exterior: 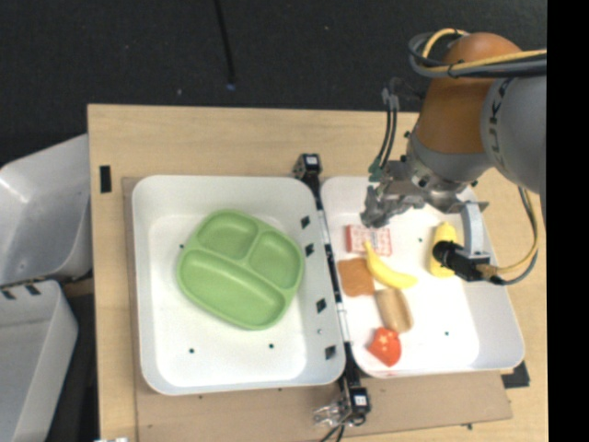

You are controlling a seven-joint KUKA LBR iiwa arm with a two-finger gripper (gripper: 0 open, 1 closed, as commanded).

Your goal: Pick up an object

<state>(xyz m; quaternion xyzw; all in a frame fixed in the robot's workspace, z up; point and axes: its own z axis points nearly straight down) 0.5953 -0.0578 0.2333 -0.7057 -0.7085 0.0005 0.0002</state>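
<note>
The gripper (375, 212) hangs over the back of the right bin (492, 334), just above a small red-and-white packet (357, 239); whether it is open or closed cannot be told from here, and nothing shows in its grasp. Just in front lie a banana (386, 269), a brown slice (355, 277), a bread roll (394, 309) and a red tomato (386, 346). A green divided plate (241, 267) sits in the left bin (152, 339).
</note>
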